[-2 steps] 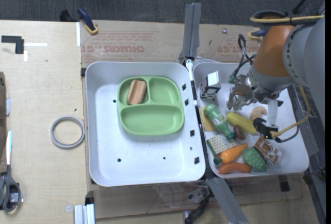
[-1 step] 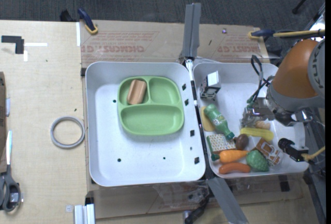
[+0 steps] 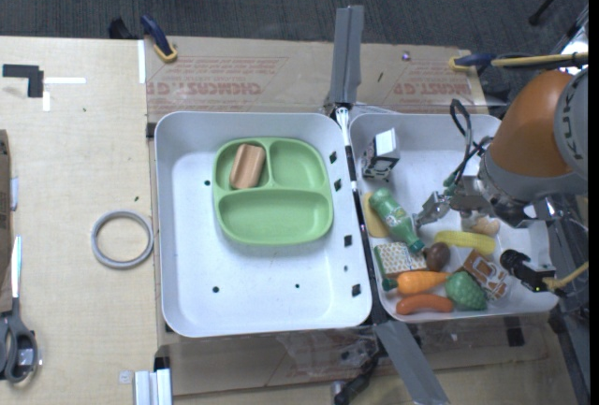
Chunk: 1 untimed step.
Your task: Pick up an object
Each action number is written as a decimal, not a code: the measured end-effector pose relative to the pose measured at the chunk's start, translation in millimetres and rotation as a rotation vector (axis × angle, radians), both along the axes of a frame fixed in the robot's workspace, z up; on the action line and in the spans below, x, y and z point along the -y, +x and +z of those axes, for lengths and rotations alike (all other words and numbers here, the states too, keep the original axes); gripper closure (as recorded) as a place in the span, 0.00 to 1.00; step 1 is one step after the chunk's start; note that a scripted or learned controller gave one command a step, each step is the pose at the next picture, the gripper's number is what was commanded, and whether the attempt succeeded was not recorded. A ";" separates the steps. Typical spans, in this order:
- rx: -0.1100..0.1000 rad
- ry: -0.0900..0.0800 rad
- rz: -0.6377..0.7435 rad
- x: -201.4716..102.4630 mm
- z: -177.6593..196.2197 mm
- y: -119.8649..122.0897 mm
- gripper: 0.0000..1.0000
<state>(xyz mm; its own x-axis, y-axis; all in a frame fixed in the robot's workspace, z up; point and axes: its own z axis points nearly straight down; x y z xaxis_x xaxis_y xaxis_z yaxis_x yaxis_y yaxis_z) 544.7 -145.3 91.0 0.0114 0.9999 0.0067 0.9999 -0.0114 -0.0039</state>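
The right bin (image 3: 426, 143) holds a pile of toy food along its front. In it lie a green bottle (image 3: 396, 219), a yellow banana (image 3: 465, 240), a brown round piece (image 3: 437, 254), an orange carrot (image 3: 421, 282), a red sausage (image 3: 423, 303), a green broccoli (image 3: 465, 291), a patterned packet (image 3: 394, 257) and a brown snack pack (image 3: 488, 273). A small white and black box (image 3: 382, 151) stands apart at the back left. My gripper (image 3: 438, 205) hangs low over the bin's middle, just right of the bottle and above the banana. Nothing visibly sits in it.
The left bin (image 3: 187, 282) carries a green divided plate (image 3: 276, 211) with a tan bun (image 3: 247, 166) in its back left section. On the bench at left lie a grey tape ring (image 3: 122, 238) and scissors (image 3: 17, 347). A metal divider post (image 3: 346, 57) rises between the bins.
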 end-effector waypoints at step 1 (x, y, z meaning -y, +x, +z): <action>0.004 -0.006 0.144 48.4 53.5 -41.3 0.00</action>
